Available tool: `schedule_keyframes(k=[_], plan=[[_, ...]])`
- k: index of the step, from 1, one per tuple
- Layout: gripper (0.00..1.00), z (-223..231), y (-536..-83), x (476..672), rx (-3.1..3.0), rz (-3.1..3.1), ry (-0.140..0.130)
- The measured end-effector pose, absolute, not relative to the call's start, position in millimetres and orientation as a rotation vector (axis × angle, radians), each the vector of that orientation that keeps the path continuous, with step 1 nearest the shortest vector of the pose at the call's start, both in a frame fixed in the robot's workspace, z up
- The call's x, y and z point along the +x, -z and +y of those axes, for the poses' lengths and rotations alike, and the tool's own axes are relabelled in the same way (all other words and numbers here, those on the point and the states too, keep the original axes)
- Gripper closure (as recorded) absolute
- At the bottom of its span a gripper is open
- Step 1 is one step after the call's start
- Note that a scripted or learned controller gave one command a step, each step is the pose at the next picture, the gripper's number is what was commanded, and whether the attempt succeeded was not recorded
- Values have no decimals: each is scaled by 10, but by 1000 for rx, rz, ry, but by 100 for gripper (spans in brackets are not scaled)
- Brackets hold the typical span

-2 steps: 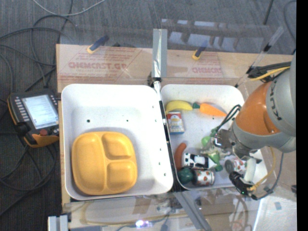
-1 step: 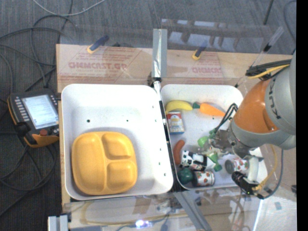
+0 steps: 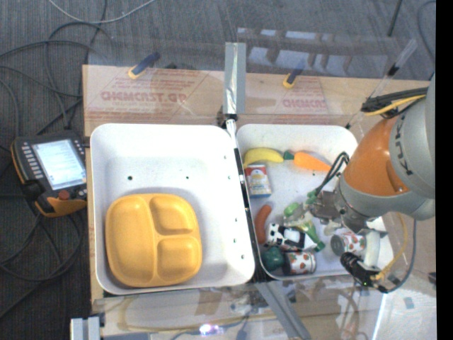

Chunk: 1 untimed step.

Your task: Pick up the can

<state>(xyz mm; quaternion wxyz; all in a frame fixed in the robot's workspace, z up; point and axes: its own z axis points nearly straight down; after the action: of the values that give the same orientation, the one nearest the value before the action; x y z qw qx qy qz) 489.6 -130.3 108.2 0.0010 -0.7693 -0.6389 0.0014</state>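
Observation:
The can (image 3: pixel 258 180), with a red and yellow label, lies in the right bin (image 3: pixel 283 134) near its left wall, just below a yellow banana (image 3: pixel 262 155). My gripper (image 3: pixel 320 210) hangs low over the middle of the right bin, to the right of the can and apart from it, above some green pieces (image 3: pixel 294 210). The grey wrist with its orange band (image 3: pixel 375 167) covers the bin's right side.
An orange carrot (image 3: pixel 310 161) lies at the back of the right bin. A red sausage (image 3: pixel 262 219), a black-and-white cow toy (image 3: pixel 291 238), a green ball (image 3: pixel 273 259) and red-spotted white pieces (image 3: pixel 302 262) crowd the front. A yellow divided plate (image 3: pixel 153 239) sits in the left bin (image 3: pixel 141 147).

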Motion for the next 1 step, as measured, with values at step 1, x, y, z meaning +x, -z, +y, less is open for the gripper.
schedule_keyframes(k=[1], plan=[[0, -1070, -904, 4873, -2584, -1815, 10]])
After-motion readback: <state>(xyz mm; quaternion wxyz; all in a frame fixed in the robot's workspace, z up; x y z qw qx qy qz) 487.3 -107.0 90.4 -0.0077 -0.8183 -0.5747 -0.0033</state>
